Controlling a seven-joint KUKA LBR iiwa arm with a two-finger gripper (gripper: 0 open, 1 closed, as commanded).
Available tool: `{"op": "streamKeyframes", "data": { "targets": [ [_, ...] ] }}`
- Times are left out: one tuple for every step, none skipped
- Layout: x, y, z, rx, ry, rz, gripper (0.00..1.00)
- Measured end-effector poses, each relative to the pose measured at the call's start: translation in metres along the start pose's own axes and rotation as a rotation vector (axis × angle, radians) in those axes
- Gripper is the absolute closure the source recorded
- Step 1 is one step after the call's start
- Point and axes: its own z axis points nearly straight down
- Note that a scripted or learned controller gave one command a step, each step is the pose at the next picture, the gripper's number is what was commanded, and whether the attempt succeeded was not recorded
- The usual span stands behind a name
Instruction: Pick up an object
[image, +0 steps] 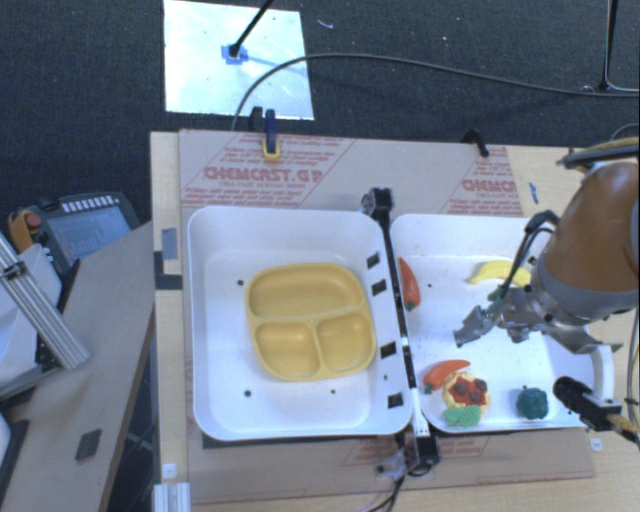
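My gripper (472, 330) hangs over the middle of the right bin (432, 232), pointing left, above bare white floor. A yellow banana (497, 270) lies just behind it. To its left, a red-orange carrot-like toy (409, 283) rests against the divider. In front of it lie a red chili (445, 371) and a round toy with red, yellow and green patches (465, 392). A green broccoli (532, 403) sits at the front right, under the arm. Nothing shows at the gripper's tip.
The left bin (215, 300) holds a yellow divided plate (307, 320). A black clipped divider (392, 310) joins the two bins. The grey arm with its orange band (600, 230) covers the right bin's right side.
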Motion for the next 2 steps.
{"op": "streamKeyframes", "data": {
  "targets": [
    [0.0,0.003,-0.006,-0.013,-0.001,-0.003,0.0],
    [-0.002,0.006,0.036,-0.009,0.0,-0.001,0.0]
  ]
}}
